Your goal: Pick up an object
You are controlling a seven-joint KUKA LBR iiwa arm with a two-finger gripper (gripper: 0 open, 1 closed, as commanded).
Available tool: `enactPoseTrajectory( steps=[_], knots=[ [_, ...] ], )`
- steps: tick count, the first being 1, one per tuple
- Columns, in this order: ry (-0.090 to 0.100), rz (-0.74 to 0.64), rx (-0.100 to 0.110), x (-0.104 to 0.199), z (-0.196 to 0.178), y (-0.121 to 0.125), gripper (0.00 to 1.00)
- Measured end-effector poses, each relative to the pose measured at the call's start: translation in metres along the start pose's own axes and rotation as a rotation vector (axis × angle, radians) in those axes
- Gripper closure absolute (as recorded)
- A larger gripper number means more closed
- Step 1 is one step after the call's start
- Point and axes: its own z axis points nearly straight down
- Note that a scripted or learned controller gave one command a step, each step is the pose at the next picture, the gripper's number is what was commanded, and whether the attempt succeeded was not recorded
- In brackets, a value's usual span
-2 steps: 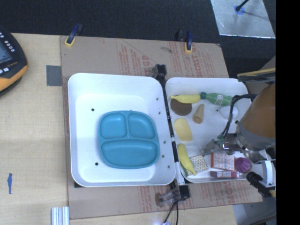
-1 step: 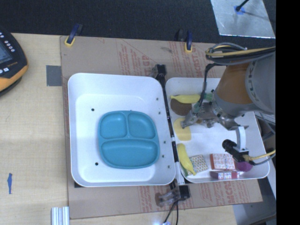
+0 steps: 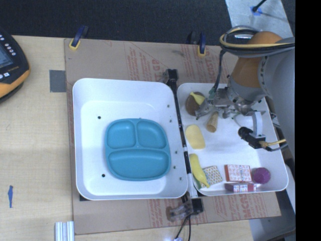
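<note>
Right bin [image 3: 281, 177], top: gripper [image 3: 214, 115] hanging over tan cork [image 3: 212, 123], poss. lining up a pick; finger gap can't tell. Cork lying betw. brown lump [image 3: 192, 103] & yellow block [image 3: 195, 136].

A brown cardboard sheet [image 3: 125, 54] is lying over the pale wooden bench [image 3: 30, 149], with a yellow clamp [image 3: 76, 38] and a blue clamp [image 3: 201, 43] gripping its far edge. A yellow and black handheld controller [image 3: 10, 67] is resting at the bench's left edge, and a grey square of tape [image 3: 57, 81] is sticking to the wood just beside the cardboard. A small blue mark [image 3: 10, 196] is showing low on the left of the bench, while dark carpet [image 3: 125, 9] is stretching behind it.
</note>
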Motion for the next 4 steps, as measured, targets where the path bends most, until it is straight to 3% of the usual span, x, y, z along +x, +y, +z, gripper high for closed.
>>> enactPoseTrajectory(
  steps=[1, 2, 3, 4],
  knots=[
    [0.004, 0.004, 0.014, 0.024, 0.002, -0.081, 0.00],
    [0.000, 0.001, 0.001, 0.010, 0.000, -0.016, 0.00],
    [0.001, 0.000, 0.002, 0.023, 0.000, 0.027, 0.00],
    [-0.002, 0.006, 0.003, -0.024, 0.000, 0.025, 0.00]
  ],
)
